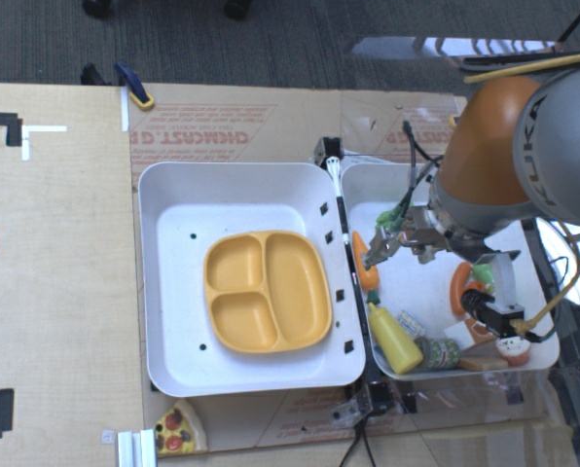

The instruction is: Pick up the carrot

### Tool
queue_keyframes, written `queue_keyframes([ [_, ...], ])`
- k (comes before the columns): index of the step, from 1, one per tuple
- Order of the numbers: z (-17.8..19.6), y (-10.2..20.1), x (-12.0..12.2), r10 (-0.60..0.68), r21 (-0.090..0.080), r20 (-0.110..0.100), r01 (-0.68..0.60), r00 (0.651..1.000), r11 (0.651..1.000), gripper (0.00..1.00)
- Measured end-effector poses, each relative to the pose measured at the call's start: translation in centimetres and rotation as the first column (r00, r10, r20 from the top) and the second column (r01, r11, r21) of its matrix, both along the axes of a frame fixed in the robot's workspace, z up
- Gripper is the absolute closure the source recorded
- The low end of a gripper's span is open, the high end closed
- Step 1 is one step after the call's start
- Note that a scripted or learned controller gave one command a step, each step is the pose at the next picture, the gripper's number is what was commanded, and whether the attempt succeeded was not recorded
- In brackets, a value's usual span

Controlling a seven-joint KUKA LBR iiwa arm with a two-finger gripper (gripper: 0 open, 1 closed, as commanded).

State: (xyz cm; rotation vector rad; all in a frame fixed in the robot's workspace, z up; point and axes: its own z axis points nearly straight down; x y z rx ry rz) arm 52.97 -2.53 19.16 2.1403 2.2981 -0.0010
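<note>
The gripper point(382, 244) hangs over the right bin point(421, 300), just beside the carrot point(365, 266) at its left wall. Whether its jaws are open I cannot tell. Reaching step; next, lower onto it.

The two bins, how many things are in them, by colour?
Yellow: 2, the divided plate in the left bin and the squeeze bottle in the right bin
Orange: 2, the carrot and a curved orange piece
Total: 4 I can tell apart; the arm hides others.

Smooth glossy yellow plastic three-compartment plate point(268, 291) in matt white plastic left bin point(163, 261), on pale matt wood-grain bench point(52, 280)
</note>
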Motion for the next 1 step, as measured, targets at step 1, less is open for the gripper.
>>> queue_keyframes([
  [1,0.00,0.00,0.00,0.000,0.000,0.000,0.000,1.000,1.000,0.00],
])
